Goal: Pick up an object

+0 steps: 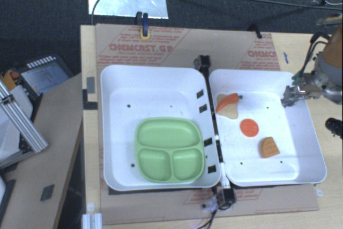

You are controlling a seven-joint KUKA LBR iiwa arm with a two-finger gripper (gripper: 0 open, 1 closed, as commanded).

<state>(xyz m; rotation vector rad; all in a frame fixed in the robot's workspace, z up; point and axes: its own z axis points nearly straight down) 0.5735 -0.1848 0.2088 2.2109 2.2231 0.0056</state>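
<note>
Two shallow white bins sit side by side on a bench. The left bin (115, 83) holds a green three-section plastic plate (169, 148) near its front edge. The right bin (305, 163) holds an orange carrot-like piece (229, 105), a red disc (249, 127) and a tan wedge (269, 147). The metal gripper (291, 94) hangs over its right edge.

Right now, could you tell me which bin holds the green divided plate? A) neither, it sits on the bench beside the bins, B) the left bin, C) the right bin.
B: the green divided plate lies in the left bin, while the right bin holds three small food pieces.
</note>
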